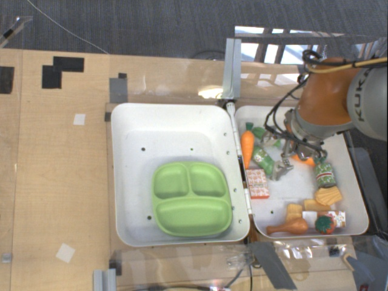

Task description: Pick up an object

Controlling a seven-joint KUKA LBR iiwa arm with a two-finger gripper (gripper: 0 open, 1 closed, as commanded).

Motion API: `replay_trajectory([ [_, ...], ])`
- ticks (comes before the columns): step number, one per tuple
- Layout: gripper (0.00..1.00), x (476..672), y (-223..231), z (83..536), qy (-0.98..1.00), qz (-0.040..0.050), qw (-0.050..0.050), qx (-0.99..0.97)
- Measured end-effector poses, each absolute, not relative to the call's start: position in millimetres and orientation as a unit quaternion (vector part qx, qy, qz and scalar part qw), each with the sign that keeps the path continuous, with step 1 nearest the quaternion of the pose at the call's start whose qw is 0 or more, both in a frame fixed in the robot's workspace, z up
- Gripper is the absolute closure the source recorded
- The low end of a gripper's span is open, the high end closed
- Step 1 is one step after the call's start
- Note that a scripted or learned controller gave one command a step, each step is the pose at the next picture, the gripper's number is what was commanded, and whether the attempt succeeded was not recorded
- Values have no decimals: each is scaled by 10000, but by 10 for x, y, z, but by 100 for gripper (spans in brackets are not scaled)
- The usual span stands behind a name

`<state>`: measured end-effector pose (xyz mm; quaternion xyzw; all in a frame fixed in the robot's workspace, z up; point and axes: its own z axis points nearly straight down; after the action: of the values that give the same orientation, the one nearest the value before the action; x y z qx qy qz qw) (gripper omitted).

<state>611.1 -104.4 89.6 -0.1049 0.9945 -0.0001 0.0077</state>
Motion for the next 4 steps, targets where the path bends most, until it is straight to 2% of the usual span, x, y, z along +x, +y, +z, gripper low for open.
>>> replay_trajectory([
  [1, 100, 6144, -1121, 1059, 9946, -55, 142, -1027],
  [2, 100, 6740, -766, 2227, 9904, -16, 127, -1377],
  [3, 100, 6745, -762, 2313, 9903, -13, 140, -1380],
  [4, 100, 6770, -748, 2455, 9901, -21, 201, -1392],
])
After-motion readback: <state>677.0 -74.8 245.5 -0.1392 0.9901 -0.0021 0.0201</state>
